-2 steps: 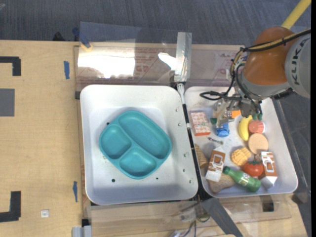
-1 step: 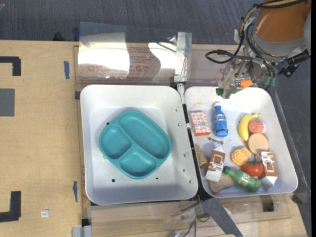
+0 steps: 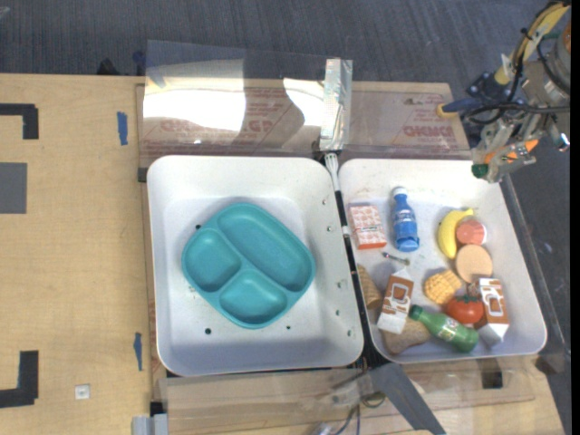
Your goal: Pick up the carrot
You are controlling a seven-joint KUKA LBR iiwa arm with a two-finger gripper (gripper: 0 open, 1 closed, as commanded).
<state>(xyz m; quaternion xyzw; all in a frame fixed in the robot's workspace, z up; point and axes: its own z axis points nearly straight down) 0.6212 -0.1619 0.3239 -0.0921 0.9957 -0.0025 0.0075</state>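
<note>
Looking past the yellow toy banana (image 3: 450, 232) toward the back right corner of the right-hand shallow white plastic bin (image 3: 521, 243), we find the small orange toy carrot with a green leafy tip (image 3: 517, 156). It does not lie among the other toys. It sits up at the grey two-finger gripper (image 3: 507, 150), behind and to the right of the banana, over the bin's corner.

As far as we can make out, the jaws are closed on the carrot, gripping its orange body, though the parts there are small and crowded by cables. The carrot's long axis runs roughly left to right with a slight tilt. Its green tip points left and down toward the banana, and its orange end points away from it.

So the carrot lies at the jaws themselves, not off to any side of them. We judge the pick nearly or fully done. The risk we see is a hold across a tapering body, which could let the carrot slip out and drop behind the banana. In front of the banana lie a red toy tomato (image 3: 466, 310) and a green plastic bottle (image 3: 444, 327), well apart from the carrot.
</note>
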